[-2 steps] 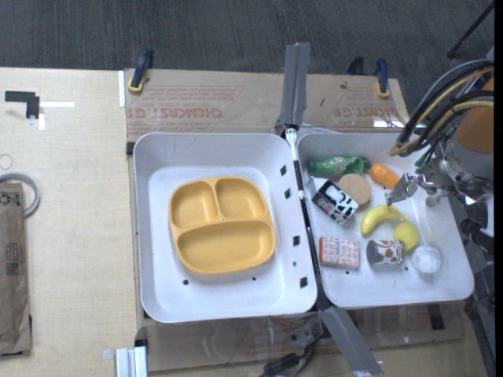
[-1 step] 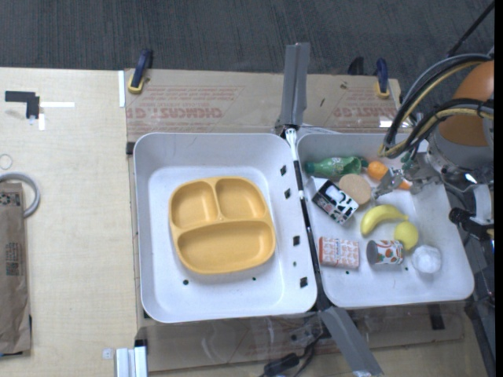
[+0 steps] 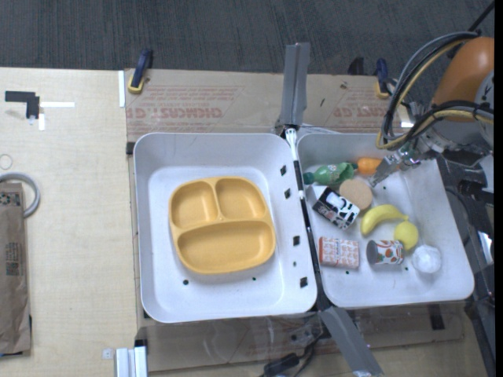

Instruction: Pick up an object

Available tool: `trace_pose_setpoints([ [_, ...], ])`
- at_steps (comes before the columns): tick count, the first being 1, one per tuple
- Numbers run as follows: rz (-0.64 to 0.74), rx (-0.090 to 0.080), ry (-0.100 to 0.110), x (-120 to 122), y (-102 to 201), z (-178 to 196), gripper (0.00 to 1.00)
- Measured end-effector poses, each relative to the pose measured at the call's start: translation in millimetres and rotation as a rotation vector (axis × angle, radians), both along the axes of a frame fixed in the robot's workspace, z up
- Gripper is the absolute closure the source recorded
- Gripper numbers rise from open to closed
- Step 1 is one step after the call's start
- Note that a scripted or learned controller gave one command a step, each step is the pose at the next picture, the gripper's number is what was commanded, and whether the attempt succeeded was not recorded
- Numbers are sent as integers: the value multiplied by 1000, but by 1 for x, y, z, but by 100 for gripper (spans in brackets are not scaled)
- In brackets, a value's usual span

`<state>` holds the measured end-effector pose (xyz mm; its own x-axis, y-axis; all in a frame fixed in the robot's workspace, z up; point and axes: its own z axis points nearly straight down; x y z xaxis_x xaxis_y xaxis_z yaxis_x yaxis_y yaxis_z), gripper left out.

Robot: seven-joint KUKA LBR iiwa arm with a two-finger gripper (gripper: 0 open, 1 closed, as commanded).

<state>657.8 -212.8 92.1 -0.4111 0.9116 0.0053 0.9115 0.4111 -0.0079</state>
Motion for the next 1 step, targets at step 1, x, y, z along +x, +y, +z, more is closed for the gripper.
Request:
trace_pose_setpoints([
  [1,120,-3,-11,-112,-10,94,0],
])
